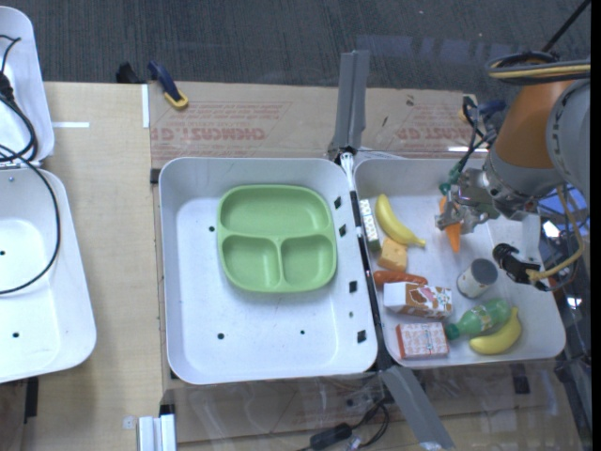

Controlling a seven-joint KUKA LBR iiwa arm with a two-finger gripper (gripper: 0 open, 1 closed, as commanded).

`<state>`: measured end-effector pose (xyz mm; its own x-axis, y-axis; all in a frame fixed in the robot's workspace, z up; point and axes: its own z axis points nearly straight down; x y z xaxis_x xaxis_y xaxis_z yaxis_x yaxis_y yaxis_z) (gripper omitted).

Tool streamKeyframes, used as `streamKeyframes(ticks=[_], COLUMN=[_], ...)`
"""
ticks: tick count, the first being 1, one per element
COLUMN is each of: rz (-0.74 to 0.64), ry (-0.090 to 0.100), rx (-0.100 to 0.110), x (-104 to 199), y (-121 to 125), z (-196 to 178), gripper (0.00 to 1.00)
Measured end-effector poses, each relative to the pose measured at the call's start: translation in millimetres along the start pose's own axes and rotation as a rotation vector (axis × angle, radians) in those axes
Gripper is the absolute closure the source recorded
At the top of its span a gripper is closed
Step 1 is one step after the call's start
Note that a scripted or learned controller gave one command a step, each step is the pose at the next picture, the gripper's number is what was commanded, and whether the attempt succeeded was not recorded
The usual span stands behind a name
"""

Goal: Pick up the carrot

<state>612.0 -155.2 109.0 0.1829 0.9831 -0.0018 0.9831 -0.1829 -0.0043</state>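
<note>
While the gripper (454, 216) hangs over the far side of the R bin (415, 182), its fingers are closed on the carrot (455, 239), tip pointing down. A grey can (479, 276) stands near, just in front. A banana (397, 222) lies apart to the left. Toward the front: carton (419, 299), red box (422, 340), green bottle (481, 318), 2nd banana (498, 336). L bin (188, 327) holds a green plate (278, 236).

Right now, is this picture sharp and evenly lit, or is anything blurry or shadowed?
Camera view: the light is soft and even, with only faint shadows inside the white bins; the green plate and the upper banana look crisp; the gripper by the carrot looks slightly soft, so its detail is hard to read.
</note>
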Motion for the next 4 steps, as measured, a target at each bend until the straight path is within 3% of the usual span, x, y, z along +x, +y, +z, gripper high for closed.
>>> streamKeyframes(ticks=[1,2,3,4], rz=[-0.237,-0.284,-0.099,-0.024], ry=[0.001,0.0,0.001,0.002], rx=[-0.004,-0.004,0.0,0.0], x=[-30,-18,1,6], y=[-25,-35,-54,-68], z=[-29,-167,-122,-107], gripper=[1.0,1.0,1.0,1.0])
